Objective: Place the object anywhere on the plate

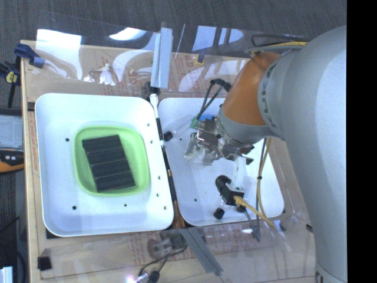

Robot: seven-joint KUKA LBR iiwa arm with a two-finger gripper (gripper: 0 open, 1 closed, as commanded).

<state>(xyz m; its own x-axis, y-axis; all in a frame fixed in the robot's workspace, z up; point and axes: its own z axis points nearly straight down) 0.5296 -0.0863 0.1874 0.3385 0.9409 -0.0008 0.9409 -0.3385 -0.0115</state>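
Reaches in from the right, grey arm (318, 152) bent low over the right bin (194, 208), orange band (247, 96) just above the wrist. Gripper (200, 149) hangs over that bin's upper middle, pointing toward the divider between the bins; jaw opening cannot be told from here, nothing seen clearly between them. Left of the gripper, across the divider, lies a green plate (82, 152) in the middle of the left bin (53, 211). On the plate rests a dark ribbed block (108, 162), slightly tilted, well apart from the gripper. Below the gripper, black fittings and a yellow cable (250, 208). Bare white floor between gripper and divider, and around the plate. Wooden bench (100, 255) beneath, dark carpet beyond.
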